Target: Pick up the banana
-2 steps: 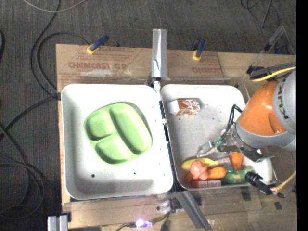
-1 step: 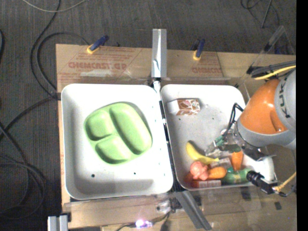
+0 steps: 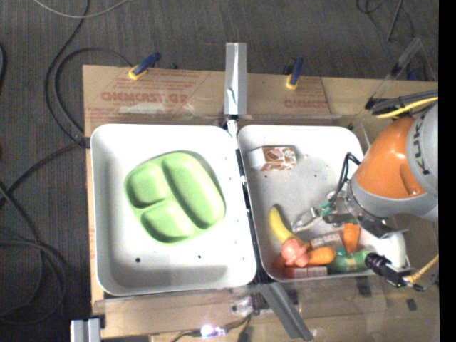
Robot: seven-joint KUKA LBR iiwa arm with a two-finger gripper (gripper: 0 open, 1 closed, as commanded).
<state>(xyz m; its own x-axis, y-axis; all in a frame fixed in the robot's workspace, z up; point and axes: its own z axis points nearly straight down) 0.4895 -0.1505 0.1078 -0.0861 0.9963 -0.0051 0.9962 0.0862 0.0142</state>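
The yellow banana [image 3: 279, 224] lies in the right bin [image 3: 313, 137], close to its left wall and pointing toward the front. My gripper [image 3: 305, 220] hangs low over the bin just to the right of the banana, a small gap away from it. The grey arm with its orange band [image 3: 388, 169] reaches in from the right. Nothing shows in the gripper's grasp.
Along the right bin's front lie a pink-red toy [image 3: 293, 251], two orange pieces [image 3: 350, 235], [image 3: 322, 256] and a green item [image 3: 347, 261]. A small brown packet [image 3: 278, 157] lies at the back. The left bin [image 3: 107, 262] holds a green divided plate [image 3: 176, 194].
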